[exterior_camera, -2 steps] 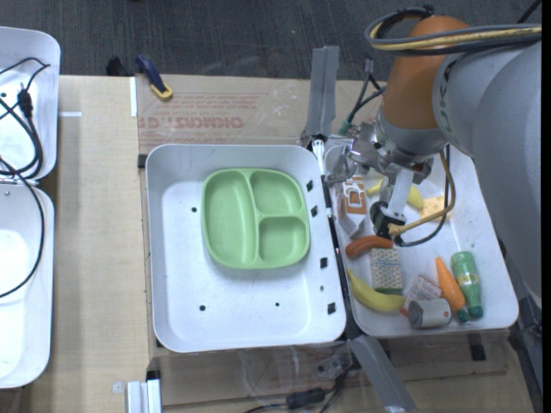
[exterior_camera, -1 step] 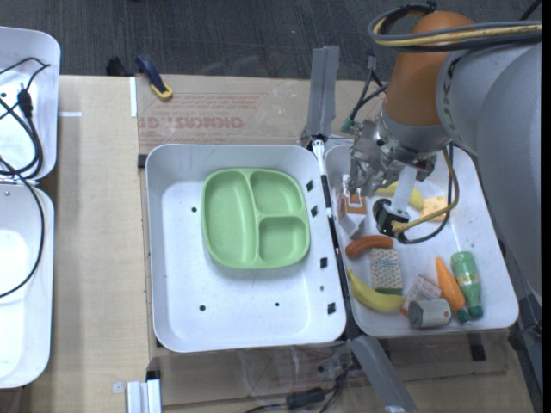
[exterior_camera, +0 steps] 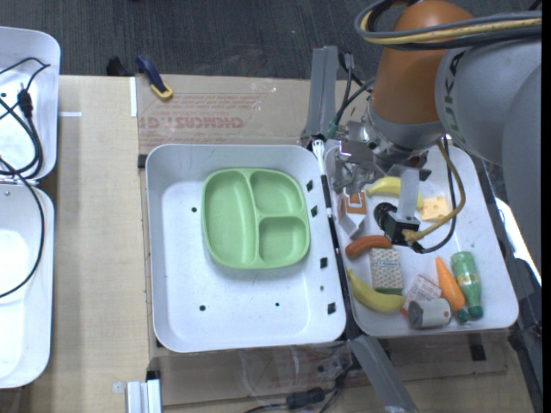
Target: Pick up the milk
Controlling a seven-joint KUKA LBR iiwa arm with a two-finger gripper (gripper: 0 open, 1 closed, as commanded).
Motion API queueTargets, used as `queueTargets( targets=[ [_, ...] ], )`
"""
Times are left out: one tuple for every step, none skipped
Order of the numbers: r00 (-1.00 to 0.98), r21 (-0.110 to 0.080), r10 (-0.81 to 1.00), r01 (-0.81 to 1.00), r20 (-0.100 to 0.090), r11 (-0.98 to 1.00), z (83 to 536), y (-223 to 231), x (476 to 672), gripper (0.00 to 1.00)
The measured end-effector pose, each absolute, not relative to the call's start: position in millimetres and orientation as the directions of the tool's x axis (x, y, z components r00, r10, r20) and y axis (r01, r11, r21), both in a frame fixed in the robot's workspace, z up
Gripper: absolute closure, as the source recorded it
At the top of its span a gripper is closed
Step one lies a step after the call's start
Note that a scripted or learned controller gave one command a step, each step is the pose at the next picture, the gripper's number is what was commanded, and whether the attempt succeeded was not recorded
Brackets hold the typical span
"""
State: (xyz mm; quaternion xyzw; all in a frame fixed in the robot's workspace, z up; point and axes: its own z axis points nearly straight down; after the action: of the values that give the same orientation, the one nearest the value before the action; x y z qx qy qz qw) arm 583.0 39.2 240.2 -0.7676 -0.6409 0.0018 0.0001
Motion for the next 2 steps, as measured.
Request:
queueTargets(
  targets=[
    [0.18,-0.004,0.984,0.984,-0.004,-0.18,248.3,37.7,583.3,1.0],
    [0.082,-0.002,0.997,0.997,-0.003,-0.082,287.0,28.4,597.9,1.0]
  ],
)
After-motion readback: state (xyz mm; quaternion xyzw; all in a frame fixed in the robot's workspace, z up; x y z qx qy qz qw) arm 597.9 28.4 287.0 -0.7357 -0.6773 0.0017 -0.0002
